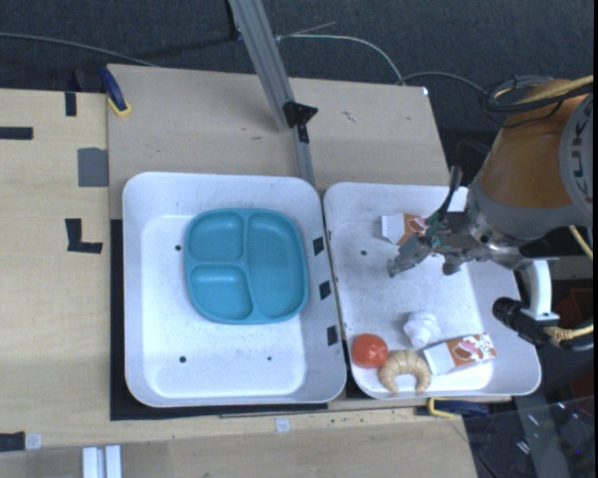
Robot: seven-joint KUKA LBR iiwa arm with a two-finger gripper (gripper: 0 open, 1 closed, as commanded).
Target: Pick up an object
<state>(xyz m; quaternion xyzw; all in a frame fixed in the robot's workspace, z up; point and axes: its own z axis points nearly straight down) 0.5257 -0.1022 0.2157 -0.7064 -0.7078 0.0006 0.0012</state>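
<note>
Small packet: lies in the right bin, just behind the gripper.
Gripper: hangs low over the bin floor (open or shut, cannot tell).

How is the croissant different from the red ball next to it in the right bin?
The croissant is tan and curved like a crescent, while the red ball is round and plain red. The croissant looks larger and longer than the red ball. The croissant lies nearer the bin's front rim, and the red ball sits just to its left and slightly behind. Both rest on the floor of the right bin, close together, apart from the pincer.
</note>
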